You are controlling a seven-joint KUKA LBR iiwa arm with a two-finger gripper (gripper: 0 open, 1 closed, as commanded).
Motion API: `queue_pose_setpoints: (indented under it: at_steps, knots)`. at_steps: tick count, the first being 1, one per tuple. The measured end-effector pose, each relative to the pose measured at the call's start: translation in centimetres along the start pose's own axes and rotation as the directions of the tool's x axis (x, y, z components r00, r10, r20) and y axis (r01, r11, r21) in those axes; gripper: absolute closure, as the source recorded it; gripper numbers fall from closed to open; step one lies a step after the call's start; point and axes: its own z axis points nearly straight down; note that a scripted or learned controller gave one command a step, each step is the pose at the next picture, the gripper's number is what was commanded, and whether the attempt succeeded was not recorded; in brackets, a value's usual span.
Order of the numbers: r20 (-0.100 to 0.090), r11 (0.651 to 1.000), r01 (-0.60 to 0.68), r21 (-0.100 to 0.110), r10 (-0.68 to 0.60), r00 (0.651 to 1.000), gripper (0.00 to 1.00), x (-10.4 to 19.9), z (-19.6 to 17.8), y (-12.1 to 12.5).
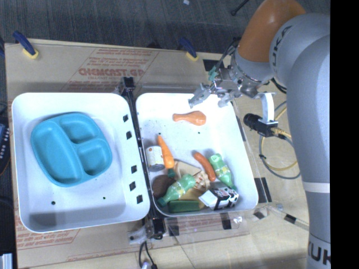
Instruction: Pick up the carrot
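Currently: gripper (212, 96) high over right white bin (242, 150), its finger spread impossible to judge.
Small orange plastic carrot (166, 153) lies below and left of gripper, beside a can; likely light, rigid, slick; grasp across its thicker middle.

**A robot test bench in a lab**

This is a lab workcell, not a home. The gripper (212, 94) hangs over a cardboard-covered bench (95, 66) held down by blue clamps (25, 43), one far to its left. Below it sit two white bins (33, 217) joined by black clips. Loose cables (277, 150) trail to its right, over dark carpet (112, 10) beyond.
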Motion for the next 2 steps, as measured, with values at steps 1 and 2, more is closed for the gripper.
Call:
queue_pose_setpoints:
  at_steps: [1, 2]
  knots:
    - [0.005, 0.993, 0.121, 0.000, -0.121, 0.993, 0.00, 5.5, 10.9, -5.7]
    - [0.022, 0.999, -0.038, -0.029, 0.038, 0.999, 0.00, 5.7, 12.4, -9.8]
